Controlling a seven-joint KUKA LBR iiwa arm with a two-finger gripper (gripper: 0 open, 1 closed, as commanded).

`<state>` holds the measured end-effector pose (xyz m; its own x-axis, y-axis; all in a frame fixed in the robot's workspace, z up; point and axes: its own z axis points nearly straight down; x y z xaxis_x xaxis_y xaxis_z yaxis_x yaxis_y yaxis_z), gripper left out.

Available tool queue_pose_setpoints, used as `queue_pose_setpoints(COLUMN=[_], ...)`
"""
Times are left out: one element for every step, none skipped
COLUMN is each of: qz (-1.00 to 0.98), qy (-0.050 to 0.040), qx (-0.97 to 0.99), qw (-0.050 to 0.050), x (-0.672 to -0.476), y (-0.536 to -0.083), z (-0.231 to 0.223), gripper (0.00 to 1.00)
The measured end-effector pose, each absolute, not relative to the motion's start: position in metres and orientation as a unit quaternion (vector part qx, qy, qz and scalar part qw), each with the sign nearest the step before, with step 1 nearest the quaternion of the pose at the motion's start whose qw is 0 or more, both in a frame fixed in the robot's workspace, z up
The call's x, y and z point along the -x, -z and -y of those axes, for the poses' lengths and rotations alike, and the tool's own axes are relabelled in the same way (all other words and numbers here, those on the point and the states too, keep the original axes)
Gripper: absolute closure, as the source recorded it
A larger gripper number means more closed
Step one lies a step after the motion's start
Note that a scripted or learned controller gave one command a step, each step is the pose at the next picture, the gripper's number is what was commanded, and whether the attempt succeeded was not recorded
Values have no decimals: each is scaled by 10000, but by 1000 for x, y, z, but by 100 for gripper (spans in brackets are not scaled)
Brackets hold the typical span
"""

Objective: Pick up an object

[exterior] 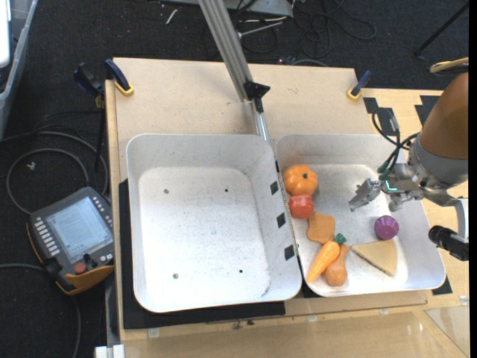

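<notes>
the gripper [367, 195] hangs over the right bin [417, 278], its metal fingers pointing toward the bin's middle with nothing visibly between them; whether the jaws are apart or together cannot be told from this angle. just below and right of it lies a small purple ball [386, 227], apart from the fingers. beneath that ball a tan wedge [380, 257] rests near the bin's front wall. to the left of the gripper, close to the wall shared with the other bin, sits an orange pumpkin [299, 179], with a red block [301, 206] touching its lower side. below those lie a flat orange biscuit-like piece [321, 227], a carrot [325, 259] slanting down to the left, and a small orange ball [336, 274] right beside the carrot's tip end. the left bin [141, 155] sits alongside. off the bench to the left, a teach pendant [73, 237] lies on the dark floor.
</notes>
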<state>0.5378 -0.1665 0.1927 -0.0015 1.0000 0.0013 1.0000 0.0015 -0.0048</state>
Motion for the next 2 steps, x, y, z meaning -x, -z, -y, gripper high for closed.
queue_pose_setpoints(qz=[7071, 7073], qy=[0, -13], qx=[7071, 7069], qw=[2, 25], x=[-539, -545], y=[-195, -137], z=[167, 160], gripper=[0, 0])
